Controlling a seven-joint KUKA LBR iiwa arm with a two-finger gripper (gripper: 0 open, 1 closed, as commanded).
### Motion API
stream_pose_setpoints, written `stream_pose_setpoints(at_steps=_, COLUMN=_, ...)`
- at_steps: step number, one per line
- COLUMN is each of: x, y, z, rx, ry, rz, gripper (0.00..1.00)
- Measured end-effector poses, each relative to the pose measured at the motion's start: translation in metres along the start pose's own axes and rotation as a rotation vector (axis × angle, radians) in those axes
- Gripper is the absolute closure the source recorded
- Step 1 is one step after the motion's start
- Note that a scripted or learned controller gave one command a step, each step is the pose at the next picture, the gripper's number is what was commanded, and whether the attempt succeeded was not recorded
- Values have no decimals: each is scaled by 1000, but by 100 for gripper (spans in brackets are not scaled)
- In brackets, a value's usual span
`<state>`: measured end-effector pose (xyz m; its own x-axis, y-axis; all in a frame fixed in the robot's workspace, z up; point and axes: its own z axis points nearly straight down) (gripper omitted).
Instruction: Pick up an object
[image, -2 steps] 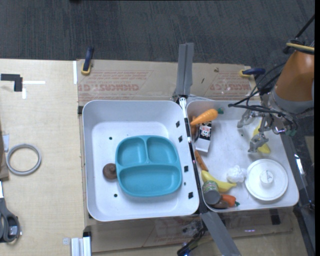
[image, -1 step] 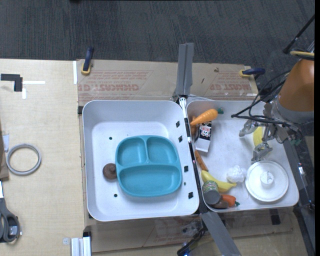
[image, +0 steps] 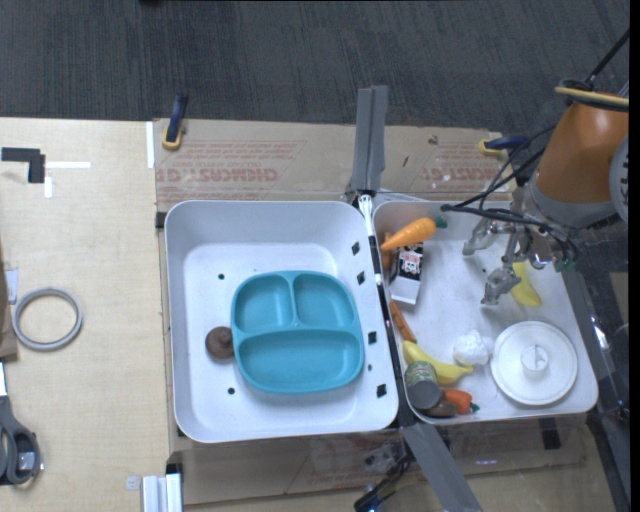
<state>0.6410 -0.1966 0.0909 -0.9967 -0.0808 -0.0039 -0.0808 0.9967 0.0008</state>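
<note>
End effector (image: 505, 268) low over the right bin (image: 455, 300), near its far right corner — fingers spread, gripping nothing. Yellow object (image: 525, 293) just beside the fingertips, on the bin floor. White lid (image: 536, 362) toward the near right corner. Teal divided plate (image: 297, 331) mid left bin (image: 190, 300), brown lump (image: 219, 342) touching its left edge.
</note>
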Motion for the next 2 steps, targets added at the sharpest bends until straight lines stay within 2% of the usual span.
stream_pose_setpoints(at_steps=1, x=-1, y=-25, z=-1, rx=1, ry=-1, rz=-123, gripper=0)
stream_pose_setpoints(at_steps=2, x=-3, y=-26, z=-10, rx=2, ry=-6, rz=-121, gripper=100)
